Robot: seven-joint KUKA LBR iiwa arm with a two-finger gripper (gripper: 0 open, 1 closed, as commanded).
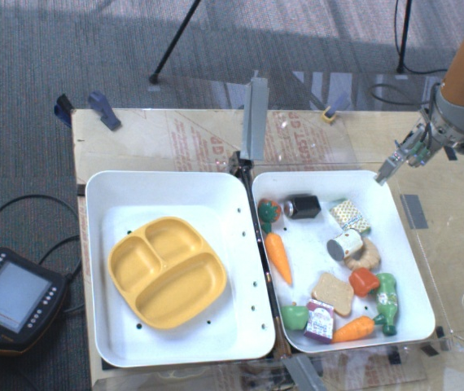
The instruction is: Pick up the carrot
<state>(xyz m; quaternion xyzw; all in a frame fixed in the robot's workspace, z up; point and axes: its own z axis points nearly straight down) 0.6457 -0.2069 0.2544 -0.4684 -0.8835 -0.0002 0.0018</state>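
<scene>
An orange carrot (278,257) lies lengthwise along the left side of the right bin (407,247), its tip pointing toward the front. A second, stubbier carrot (354,329) rests near that bin's front wall, next to a green piece. My gripper (391,168) hangs above the right bin's far right corner, well away from both carrots, and nothing shows in it. The arm's orange band sits at the right edge of the view.
The right bin also holds a dark can (302,206), a red and green toy (269,212), a slice of bread (333,292), a small carton (319,321), a tin (344,245) and a green bottle (387,296). A yellow divided plate (167,271) lies in the left bin (102,300).
</scene>
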